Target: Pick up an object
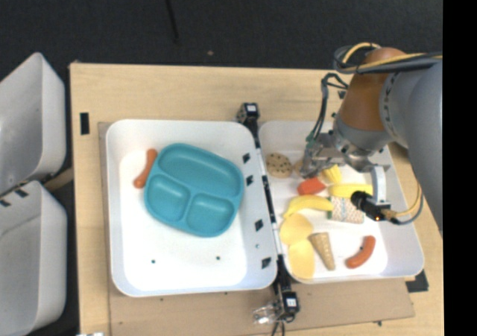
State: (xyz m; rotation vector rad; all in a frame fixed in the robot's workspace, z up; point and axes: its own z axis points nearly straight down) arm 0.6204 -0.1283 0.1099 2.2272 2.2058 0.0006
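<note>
- The arm (387,103) was seen reaching in from the right, its wrist set low over the far part of the right bin (406,249)
- The gripper (322,165) was found down among the toy food at the top of the pile; whether it was spread or closed could not be told, and nothing was seen held in it
- The left bin (119,252) was seen to hold a teal plate (194,189), lying flat and likely too broad for a pinch, with a small orange sausage (145,168) beside it, long axis running near to far
- The banana (311,204) lay in the right bin, just near of the gripper; it was judged light, stiff and smooth, so apt to slip. Its long axis ran left to right, so a hold across its narrow middle was judged best
- The cone (323,249) pointed its tip toward the near edge
- The cookie (279,165), flat and round, lay just left of the gripper
</note>
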